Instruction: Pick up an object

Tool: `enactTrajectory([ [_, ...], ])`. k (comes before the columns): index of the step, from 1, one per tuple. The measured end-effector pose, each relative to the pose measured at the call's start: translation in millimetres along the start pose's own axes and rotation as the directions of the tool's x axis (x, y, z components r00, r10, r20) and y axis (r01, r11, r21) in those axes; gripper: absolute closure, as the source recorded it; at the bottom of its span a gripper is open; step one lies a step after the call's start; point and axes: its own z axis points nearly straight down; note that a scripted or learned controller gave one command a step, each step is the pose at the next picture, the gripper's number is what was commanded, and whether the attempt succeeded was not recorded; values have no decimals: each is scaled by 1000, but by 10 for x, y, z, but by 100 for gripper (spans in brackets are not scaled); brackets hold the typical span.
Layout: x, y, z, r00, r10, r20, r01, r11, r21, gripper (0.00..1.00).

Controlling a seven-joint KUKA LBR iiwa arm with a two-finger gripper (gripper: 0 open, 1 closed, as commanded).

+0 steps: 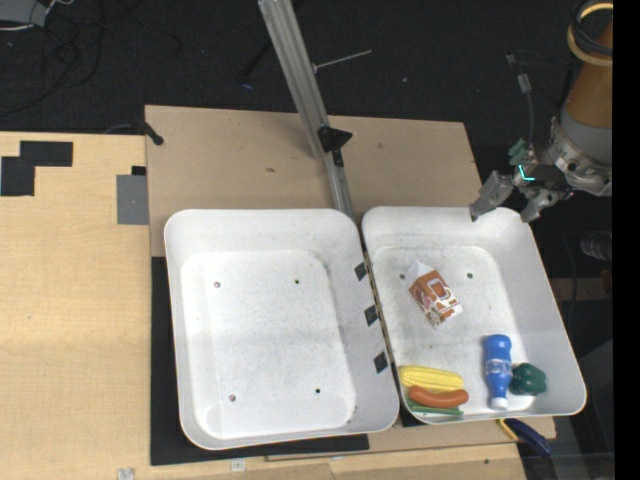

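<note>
I see the grey two-finger gripper [510, 200] spread open and holding nothing, above the far rim of the shallow white plastic right bin [545, 298]. Inside that bin lies a crinkly brown-and-white packet [435, 297] at the centre, with a smooth blue bottle [497, 369] near its front rim.

A light wooden table [70, 298] carries two shallow white bins side by side, touching along their inner rims: the left bin [190, 238] and the right bin [555, 328]. A brown board [240, 158] lies under their far ends. A grey metal rail [300, 78] slants down to the seam between the bins, and dark cables [40, 8] lie on the black floor at the far left.
</note>
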Motion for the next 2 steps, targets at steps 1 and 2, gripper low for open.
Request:
enactTrajectory([
  [1, 19, 3, 646, 1000, 3, -2, -3, 1000, 5, 0],
  [2, 82, -59, 1115, 1000, 5, -2, -5, 1000, 4, 0],
])
